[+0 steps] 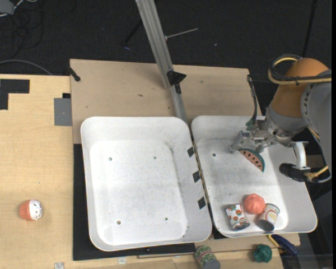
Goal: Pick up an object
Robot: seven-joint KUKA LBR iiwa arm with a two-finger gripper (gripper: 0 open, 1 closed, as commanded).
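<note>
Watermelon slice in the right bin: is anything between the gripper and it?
Nothing visible. The gripper hangs right at the watermelon slice in the right bin; the red ball and two cans sit apart along the near edge.

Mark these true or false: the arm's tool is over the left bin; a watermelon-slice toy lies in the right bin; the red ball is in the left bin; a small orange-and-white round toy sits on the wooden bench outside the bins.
1. False: the tool is over the right white bin.
2. True: the watermelon-slice toy lies there, beside the tool.
3. False: the red ball is in the right bin.
4. True: the orange-and-white round toy sits on the wooden bench.
</note>
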